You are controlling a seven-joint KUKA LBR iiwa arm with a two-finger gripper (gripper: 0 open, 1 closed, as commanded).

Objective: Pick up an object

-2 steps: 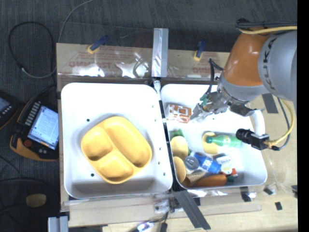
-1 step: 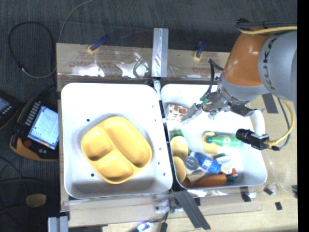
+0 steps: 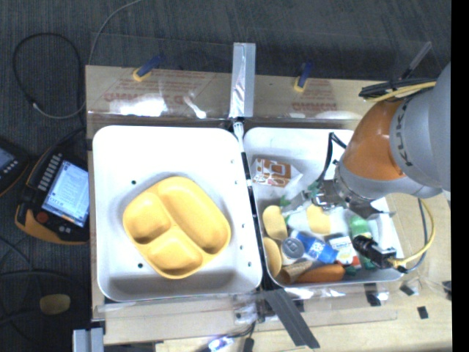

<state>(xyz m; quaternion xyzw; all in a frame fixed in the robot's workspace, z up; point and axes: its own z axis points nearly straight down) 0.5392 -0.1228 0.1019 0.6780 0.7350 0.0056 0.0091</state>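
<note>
Over the right bin [image 3: 256, 141], arm's tool [image 3: 322, 196] sits low among cluttered objs [image 3: 315, 248]; tool grip state: can't tell. Left of that bin, yellow tray [image 3: 176, 226] fills left bin [image 3: 110, 196].

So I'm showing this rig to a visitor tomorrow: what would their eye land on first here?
Probably the big yellow divided tray, lying alone in the left bin. Next, the arm's orange band reaching in from the right over the right bin, which is crowded with small colourful items piled toward its near side.
</note>
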